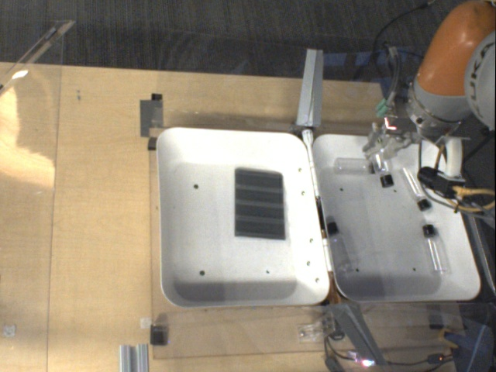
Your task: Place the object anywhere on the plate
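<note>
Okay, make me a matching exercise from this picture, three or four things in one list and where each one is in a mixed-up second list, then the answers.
Things:
1. dark ribbed plate
2. gripper
3. orange band
4. grey metal post

Places:
A. top right corner of the view, on the arm
B. middle of the left bin
C. on the bench, just beyond where the two bins meet
D. over the far part of the right bin

Pairs: 1-B, 2-D, 3-A, 4-C
</note>
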`<action>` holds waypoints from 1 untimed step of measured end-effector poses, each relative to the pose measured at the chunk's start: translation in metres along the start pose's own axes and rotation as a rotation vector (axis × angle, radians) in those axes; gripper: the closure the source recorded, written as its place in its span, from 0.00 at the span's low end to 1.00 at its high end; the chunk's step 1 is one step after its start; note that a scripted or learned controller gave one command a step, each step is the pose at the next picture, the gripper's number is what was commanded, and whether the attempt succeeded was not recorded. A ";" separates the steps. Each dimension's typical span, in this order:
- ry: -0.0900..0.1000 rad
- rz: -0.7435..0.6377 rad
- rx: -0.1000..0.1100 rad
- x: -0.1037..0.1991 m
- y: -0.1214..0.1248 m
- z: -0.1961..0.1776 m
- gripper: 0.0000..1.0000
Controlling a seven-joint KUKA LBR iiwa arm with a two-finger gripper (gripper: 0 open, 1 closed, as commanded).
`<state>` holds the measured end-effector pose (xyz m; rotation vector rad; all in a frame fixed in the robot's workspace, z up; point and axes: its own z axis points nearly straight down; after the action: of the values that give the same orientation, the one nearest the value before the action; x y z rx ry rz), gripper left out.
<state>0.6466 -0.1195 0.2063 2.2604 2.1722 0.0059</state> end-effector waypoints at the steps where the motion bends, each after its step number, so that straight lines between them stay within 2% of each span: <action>1: 0.002 -0.347 -0.004 0.079 0.008 -0.086 1.00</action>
<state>0.6569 -0.0409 0.2925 1.8501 2.5282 0.0100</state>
